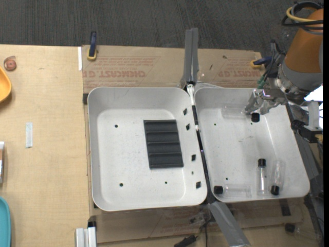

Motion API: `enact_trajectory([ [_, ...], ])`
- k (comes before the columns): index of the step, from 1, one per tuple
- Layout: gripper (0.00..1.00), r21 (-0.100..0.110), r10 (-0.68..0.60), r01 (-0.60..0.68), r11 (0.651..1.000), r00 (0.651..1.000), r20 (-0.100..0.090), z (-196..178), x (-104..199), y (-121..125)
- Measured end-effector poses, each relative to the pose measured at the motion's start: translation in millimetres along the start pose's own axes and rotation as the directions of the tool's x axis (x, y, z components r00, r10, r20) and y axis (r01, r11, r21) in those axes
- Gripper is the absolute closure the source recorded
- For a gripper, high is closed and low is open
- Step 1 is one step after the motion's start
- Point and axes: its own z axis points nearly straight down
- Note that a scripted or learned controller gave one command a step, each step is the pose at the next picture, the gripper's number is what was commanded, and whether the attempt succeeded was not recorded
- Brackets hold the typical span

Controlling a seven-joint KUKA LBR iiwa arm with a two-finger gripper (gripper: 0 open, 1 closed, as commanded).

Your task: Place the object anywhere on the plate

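two bins are seen on the counter; a black plate [163, 143] lies in the left bin [103, 189]. clear vials [262, 176] lie in the right bin [226, 143]. jaws [255, 108] are hung over its far end; their opening cannot be told.

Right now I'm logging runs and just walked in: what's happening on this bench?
A grey KUKA arm reaches in from the right, its gripper at the top of the right bin. Several clear vials with black caps lie near that bin's lower edge. A black ribbed plate sits in the middle of the left bin with nothing on it, so the placing is not yet done.
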Motion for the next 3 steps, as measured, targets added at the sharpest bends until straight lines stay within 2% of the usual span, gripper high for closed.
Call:
enact_trajectory([
  [1,1.00,-0.002,-0.128,0.128,0.992,0.992,0.000,11.5,66.0,27.6],
  [2,1.00,0.000,0.022,-0.022,1.000,1.000,0.000,11.8,198.1,18.7],
  [3,1.00,0.002,0.080,-0.080,0.997,0.997,0.001,6.3,269.2,-23.2],
])
